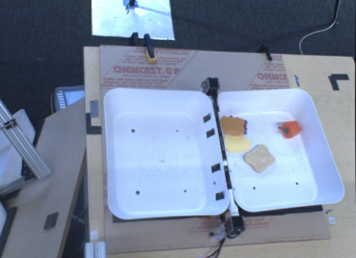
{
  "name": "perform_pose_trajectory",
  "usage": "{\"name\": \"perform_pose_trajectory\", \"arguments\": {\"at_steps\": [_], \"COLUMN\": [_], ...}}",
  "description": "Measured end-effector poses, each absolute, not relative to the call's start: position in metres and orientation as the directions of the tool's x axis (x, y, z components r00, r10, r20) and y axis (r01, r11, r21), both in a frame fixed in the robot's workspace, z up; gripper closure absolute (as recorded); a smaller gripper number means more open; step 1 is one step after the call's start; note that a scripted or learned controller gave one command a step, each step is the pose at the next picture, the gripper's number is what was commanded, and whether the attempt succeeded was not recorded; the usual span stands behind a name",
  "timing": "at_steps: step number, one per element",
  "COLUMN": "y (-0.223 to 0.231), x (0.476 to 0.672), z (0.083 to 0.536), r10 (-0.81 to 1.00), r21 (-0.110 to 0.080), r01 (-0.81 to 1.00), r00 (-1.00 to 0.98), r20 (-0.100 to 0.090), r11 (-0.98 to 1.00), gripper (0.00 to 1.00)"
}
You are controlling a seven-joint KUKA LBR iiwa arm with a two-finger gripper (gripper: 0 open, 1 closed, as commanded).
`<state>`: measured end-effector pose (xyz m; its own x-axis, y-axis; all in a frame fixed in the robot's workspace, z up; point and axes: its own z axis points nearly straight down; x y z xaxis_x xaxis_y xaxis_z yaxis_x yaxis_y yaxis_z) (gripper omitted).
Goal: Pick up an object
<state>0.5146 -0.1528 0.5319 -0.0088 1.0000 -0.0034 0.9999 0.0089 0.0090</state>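
The tool's state I cannot tell. In the right bin [311,112], the orange piece [289,129] lies alone near the far right wall; choosing it avoids the three pieces crowded by the divider.

Two white bins, the left bin [158,151] marked with small dark dots and the right bin [311,140] likewise. In the right bin: an orange-brown piece [232,125] with a purple edge, a pale yellow piece [237,144], a beige piece [259,158], and an orange-red piece [290,129] with a green spot. The tan board [183,68] carries red lettering.
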Motion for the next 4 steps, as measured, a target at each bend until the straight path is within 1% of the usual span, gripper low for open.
{"name": "perform_pose_trajectory", "arguments": {"at_steps": [1, 2, 3, 4], "y": [-0.058, 0.008, 0.131, 0.203], "x": [0.537, 0.55, 0.492, 0.485], "z": [0.535, 0.535, 0.459, 0.485], "r10": [1.0, 1.0, 1.0, 1.0], "r21": [0.005, 0.004, -0.007, 0.004], "r01": [1.0, 1.0, 1.0, 1.0], "r00": [-0.015, -0.012, -0.018, -0.012], "r20": [0.002, 0.002, 0.002, 0.004], "r11": [0.015, 0.012, 0.018, 0.012], "gripper": [1.0, 1.0, 1.0, 1.0]}}
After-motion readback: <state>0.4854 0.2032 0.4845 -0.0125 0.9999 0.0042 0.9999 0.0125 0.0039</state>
